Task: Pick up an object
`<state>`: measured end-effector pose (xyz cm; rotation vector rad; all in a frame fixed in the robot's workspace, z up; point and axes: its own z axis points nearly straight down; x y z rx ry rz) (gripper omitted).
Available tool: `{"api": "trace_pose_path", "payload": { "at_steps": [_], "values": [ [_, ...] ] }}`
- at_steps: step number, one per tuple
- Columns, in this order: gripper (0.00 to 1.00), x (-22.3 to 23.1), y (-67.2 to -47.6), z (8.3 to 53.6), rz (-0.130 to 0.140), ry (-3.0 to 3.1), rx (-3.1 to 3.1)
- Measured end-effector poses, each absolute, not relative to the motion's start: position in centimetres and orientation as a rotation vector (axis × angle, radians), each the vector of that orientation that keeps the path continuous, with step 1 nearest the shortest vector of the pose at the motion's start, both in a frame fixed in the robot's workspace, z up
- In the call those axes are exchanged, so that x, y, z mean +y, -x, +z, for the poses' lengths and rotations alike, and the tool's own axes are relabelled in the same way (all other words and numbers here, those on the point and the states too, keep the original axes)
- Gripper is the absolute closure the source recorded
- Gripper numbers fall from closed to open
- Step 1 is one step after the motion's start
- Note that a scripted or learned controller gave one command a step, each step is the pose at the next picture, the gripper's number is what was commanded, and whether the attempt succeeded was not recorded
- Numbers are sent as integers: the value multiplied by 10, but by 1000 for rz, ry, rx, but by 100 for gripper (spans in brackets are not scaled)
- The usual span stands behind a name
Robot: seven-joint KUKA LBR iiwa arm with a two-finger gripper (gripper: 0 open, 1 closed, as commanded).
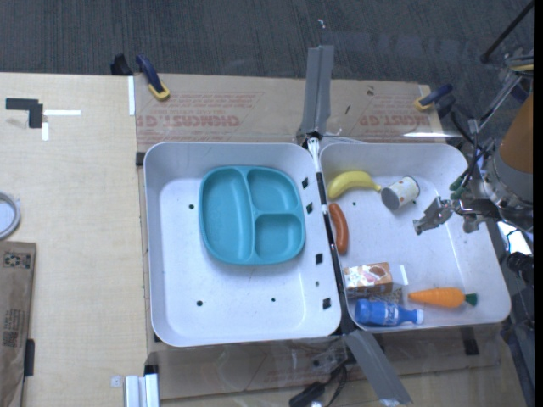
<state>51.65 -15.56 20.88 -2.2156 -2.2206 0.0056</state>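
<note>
The arm's hand (441,214) hangs over the right side of the right bin (475,253), and I cannot tell how it is set. Nothing sits in it. In that bin lie a banana (352,182), a small grey cup (400,192) tipped beside it, a sausage (340,227), a small carton (369,277), a blue bottle (386,314) and a carrot (439,297). The left bin (170,261) holds a teal divided plate (252,215).
</note>
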Motion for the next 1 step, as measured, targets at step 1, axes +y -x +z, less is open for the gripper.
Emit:
{"api": "trace_pose_path", "payload": {
  "at_steps": [1],
  "values": [
    [0, -151, -532, 90, 4, 2244, -2193]
  ]
}}
